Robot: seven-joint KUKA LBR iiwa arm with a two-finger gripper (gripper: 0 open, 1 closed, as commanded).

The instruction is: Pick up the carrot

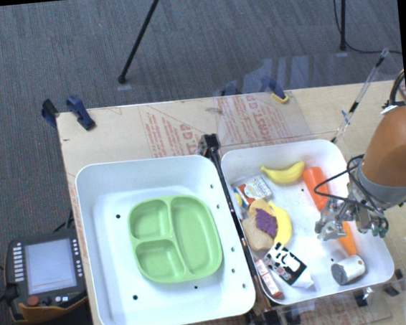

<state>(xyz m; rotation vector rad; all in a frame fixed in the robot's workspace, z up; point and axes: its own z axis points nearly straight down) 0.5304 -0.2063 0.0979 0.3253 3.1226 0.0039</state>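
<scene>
On my feed, the left shallow white bin (92,206) holds a light green 3-compartment plastic plate (175,238). In the right white bin (331,148) I see a yellow banana (283,173) near the far wall, then the long orange carrot (315,184) just right of it. The metal end effector (337,222) sits over the carrot's near end; I cannot tell its state

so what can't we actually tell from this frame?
- Gripper: fingers too small and blurred to read as open or closed.
- Carrot: middle covered by the gripper; contact unclear.
- Arm: cut off by the right edge.
- Small packets by the banana: labels too small to read.
</scene>
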